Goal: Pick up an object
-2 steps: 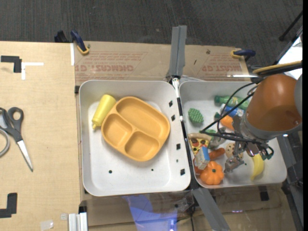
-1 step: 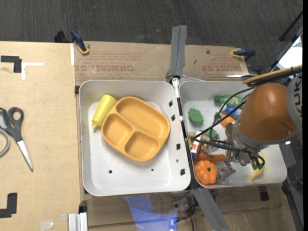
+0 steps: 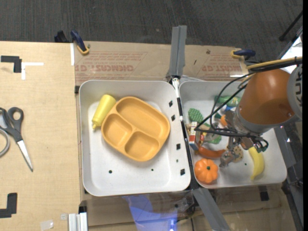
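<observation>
My gripper (image 3: 232, 156) hangs low in the right bin (image 3: 274, 178), under the arm's orange band (image 3: 264, 100). It sits between a small orange pumpkin (image 3: 207, 171) at the bin's front left and a yellow banana (image 3: 257, 162) at the front right. Just left of it lies a curved red-orange piece (image 3: 210, 152). A green knobbly object (image 3: 195, 114) lies further back, and several small items beside it are partly hidden by cables and the arm. Nothing is visibly held.
The left bin (image 3: 83, 148) holds a yellow-orange divided plate (image 3: 136, 127) and a yellow bottle (image 3: 102, 110) at its back left. Scissors (image 3: 17, 134) lie on the bench to the far left. A grey divider (image 3: 178, 52) runs behind the bins.
</observation>
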Controlling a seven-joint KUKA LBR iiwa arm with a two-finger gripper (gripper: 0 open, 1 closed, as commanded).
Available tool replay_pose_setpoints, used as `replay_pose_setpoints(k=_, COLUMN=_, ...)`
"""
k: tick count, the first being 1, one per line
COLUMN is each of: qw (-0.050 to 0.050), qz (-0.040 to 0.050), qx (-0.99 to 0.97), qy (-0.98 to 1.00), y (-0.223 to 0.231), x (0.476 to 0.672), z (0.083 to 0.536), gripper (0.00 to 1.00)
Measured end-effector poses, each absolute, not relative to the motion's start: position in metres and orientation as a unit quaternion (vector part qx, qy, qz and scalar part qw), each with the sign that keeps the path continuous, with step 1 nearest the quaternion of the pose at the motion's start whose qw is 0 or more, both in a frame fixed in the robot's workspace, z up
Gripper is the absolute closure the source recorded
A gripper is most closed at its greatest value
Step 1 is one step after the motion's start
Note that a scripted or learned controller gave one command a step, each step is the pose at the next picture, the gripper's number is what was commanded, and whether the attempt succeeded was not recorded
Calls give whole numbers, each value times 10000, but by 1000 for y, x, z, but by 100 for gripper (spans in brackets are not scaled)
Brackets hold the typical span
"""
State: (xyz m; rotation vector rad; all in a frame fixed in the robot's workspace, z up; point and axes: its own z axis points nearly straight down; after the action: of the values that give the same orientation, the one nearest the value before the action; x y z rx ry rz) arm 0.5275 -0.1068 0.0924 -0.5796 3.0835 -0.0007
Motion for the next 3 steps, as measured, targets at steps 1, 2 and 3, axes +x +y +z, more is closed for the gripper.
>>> replay_pose_setpoints(k=1, qw=28, qz=-4, qx=-1776, qy=9841, y=-98, x=601, z=93, gripper=0)
replay_pose_setpoints(k=2, qw=33, qz=-7, qx=-2030, qy=9792, y=-113, x=624, z=94, gripper=0)
replay_pose_setpoints(k=3, qw=39, qz=-6, qx=-2338, qy=9723, y=-153, x=651, z=95, gripper=0)
